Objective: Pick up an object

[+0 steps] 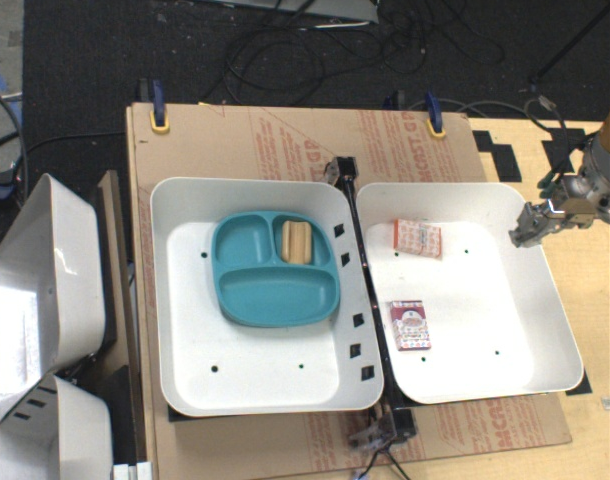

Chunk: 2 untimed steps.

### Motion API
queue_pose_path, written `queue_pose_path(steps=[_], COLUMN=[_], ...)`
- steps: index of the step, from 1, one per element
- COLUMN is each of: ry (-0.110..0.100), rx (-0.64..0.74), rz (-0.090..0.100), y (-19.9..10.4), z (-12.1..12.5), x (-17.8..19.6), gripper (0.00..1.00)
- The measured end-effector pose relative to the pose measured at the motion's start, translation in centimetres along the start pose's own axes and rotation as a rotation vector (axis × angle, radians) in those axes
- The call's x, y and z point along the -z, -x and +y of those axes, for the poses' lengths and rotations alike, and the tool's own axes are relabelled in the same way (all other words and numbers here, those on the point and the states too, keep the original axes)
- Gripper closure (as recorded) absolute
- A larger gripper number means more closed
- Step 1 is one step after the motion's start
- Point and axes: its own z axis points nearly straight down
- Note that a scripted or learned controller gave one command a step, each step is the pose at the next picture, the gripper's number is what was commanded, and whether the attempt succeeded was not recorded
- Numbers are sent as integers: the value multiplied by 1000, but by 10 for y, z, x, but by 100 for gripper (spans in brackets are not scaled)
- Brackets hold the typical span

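Note:
Two small red-and-white packets lie in the right bin [545, 298]: one packet [417, 238] near its upper left, another packet [411, 325] lower down at the left. A teal divided plate [255, 288] sits in the left bin [185, 308], with a tan wooden block [297, 241] in its upper right compartment. My gripper [533, 225] hangs at the right bin's upper right rim, well to the right of both packets, with nothing seen between its fingers.
The bins rest on a cardboard sheet [285, 138] held by clamps [159, 108] at the back. White tubs [40, 278] stand off the bench at the left. Cables lie on the dark floor behind.

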Motion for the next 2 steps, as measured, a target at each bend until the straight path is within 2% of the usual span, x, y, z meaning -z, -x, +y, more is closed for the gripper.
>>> queue_pose_path(steps=[1, 2], ry=[-5, -7], rx=[2, 3], rz=[2, 3], y=[-57, -101], z=[10, 15], x=[1, -10], gripper=[100, 100])
